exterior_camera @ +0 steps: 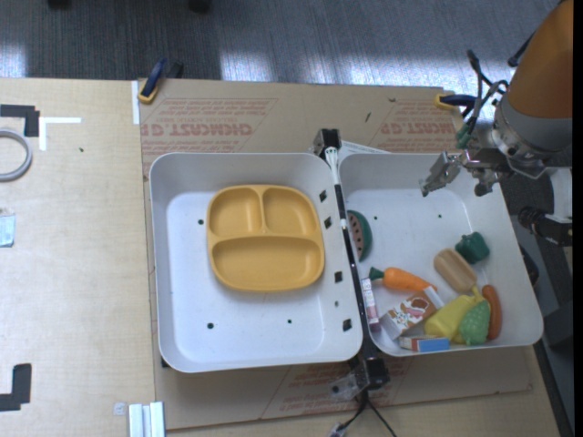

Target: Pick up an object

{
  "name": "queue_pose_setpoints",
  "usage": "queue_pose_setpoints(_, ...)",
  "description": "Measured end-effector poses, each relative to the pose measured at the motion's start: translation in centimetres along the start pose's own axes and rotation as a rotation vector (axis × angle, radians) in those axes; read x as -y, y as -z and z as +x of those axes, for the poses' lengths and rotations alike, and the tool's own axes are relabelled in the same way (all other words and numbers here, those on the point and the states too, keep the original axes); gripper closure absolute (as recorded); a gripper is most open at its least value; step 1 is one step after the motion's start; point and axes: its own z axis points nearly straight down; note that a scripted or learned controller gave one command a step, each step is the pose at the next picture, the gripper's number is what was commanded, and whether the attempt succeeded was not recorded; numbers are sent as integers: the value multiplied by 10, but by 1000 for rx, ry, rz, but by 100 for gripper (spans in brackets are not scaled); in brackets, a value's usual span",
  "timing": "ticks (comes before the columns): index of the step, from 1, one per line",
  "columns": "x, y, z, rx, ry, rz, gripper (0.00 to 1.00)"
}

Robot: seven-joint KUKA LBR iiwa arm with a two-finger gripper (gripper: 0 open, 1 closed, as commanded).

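Your grey robot arm with the orange band [547, 57] comes in from the right side. Its small metal two-finger gripper [460, 171] hangs at the wrist end, maybe open, and holds nothing.

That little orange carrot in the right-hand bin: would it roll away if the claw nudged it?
Probably. The carrot looks rounded and tapered, so it would likely roll in a curve. It lies apart from the toy pile, nothing bracing it. It seems smooth plastic, so the gripper might slip off its narrow end.
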Motion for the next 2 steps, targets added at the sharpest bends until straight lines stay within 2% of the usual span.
queue_pose_setpoints(1, 58, -127, 5, -1, 64, 0, 0)
queue_pose_setpoints(2, 95, -157, 29, -1, 16, 1, 0)
